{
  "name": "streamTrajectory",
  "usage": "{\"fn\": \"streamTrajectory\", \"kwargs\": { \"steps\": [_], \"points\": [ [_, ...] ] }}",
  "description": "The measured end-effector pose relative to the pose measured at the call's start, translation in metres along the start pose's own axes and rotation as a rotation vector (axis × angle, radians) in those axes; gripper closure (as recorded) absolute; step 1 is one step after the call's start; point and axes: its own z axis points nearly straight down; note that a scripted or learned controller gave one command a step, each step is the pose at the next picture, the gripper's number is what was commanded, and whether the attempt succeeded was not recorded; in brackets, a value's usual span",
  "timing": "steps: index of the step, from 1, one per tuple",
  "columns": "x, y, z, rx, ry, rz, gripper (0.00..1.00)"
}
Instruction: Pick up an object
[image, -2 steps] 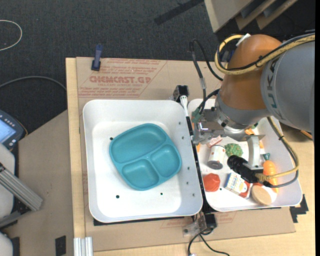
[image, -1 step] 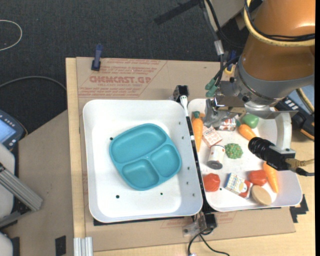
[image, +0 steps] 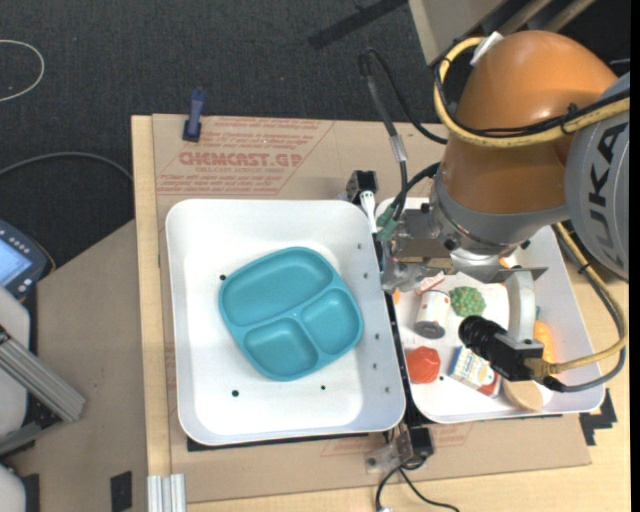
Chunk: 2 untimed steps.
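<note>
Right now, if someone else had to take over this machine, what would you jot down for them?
Gripper: low over the right bin; its fingers are hidden by the arm, and nothing is seen in its grasp.
Right bin: green broccoli-like toy, red item, small white-and-grey cylinder, small carton.
Left bin: a teal divided plate.
Done: no pick seen.
Left: grasp and lift one object.

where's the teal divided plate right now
The teal divided plate lies in the left bin, about at its middle, left of the divider between the two bins and away from the arm over the right bin.
</note>
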Motion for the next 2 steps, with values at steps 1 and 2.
{"fn": "streamTrajectory", "kwargs": {
  "steps": [1, 2],
  "points": [
    [0.010, -0.002, -0.137, -0.025, 0.004, -0.001, 1.00],
    [-0.008, -0.003, -0.112, -0.004, -0.001, 0.005, 1.00]
  ]
}}
